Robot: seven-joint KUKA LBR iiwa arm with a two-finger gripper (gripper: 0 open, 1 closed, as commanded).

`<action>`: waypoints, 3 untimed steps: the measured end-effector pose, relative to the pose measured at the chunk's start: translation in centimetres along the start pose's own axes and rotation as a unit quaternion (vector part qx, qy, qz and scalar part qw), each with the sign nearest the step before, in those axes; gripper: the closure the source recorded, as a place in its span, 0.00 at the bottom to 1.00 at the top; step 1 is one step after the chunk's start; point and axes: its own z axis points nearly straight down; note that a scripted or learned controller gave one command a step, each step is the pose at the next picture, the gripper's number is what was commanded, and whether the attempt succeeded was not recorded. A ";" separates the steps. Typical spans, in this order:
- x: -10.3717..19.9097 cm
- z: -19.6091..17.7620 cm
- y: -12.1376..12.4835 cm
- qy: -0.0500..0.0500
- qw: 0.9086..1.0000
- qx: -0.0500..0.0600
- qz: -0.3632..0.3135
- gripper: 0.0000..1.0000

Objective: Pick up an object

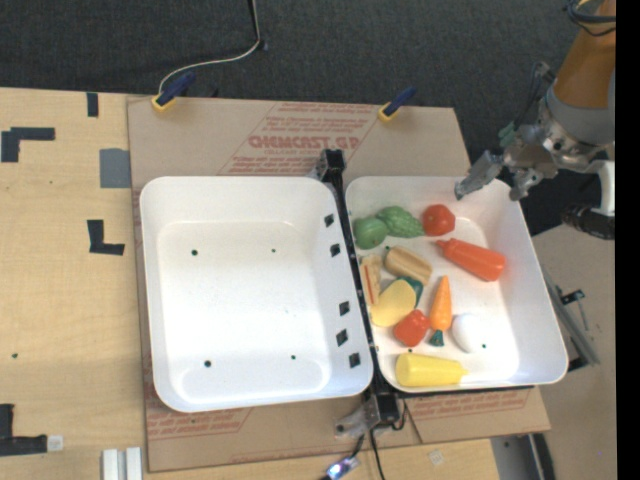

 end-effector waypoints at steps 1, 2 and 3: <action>8.8 9.2 1.6 0.002 1.000 0.004 -0.004 0.00; 6.8 15.5 2.1 -0.001 1.000 -0.001 0.001 0.00; 6.8 14.5 2.1 -0.002 1.000 0.000 -0.001 1.00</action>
